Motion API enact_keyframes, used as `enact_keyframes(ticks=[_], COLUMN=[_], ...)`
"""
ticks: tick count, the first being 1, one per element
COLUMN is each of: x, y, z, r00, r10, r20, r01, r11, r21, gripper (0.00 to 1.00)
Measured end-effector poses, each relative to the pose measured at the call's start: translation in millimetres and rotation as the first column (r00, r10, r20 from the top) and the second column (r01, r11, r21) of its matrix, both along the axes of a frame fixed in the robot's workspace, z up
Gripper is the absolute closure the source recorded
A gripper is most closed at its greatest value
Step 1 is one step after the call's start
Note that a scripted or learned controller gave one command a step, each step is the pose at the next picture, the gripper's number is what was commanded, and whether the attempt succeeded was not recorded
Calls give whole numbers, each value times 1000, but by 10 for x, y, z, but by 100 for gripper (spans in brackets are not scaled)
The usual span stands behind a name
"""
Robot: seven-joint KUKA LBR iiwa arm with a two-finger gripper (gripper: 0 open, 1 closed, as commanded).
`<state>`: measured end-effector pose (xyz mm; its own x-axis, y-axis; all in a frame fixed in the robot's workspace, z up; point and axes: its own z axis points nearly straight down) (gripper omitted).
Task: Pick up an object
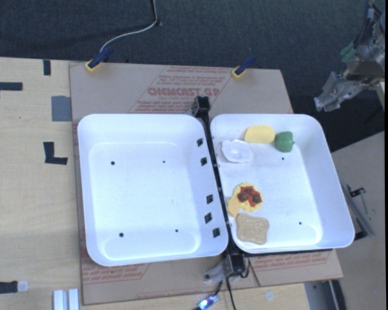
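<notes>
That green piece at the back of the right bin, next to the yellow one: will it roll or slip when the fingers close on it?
The green piece looks small and rounded, so it may roll or squirt sideways under a pinch. It sits close beside the yellow piece, which a push might nudge. Its surface looks smooth, perhaps slippery; weight cannot be judged.

One printed text is showing in the upper middle of the frame, on the brown cardboard sheet [181, 89] that is lying under the two white bins [90, 134]. The red letters are looking like "CHEMGARD", but the print is blurred. Smaller red lines around it are staying too small to read.
</notes>
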<state>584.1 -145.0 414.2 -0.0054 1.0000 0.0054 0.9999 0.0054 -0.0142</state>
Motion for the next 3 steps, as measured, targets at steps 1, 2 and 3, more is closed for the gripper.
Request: enact_keyframes(ticks=[1, 2, 3], x=[-426, -1019, -873], y=[-67, 789, 703], z=[1297, -59, 1282], r00=[1000, 1000, 1000], r10=[-5, 2, -4], r20=[29, -3, 29], r01=[5, -2, 4], r11=[1000, 1000, 1000], r21=[-10, -1, -8], gripper=[100, 100, 100])
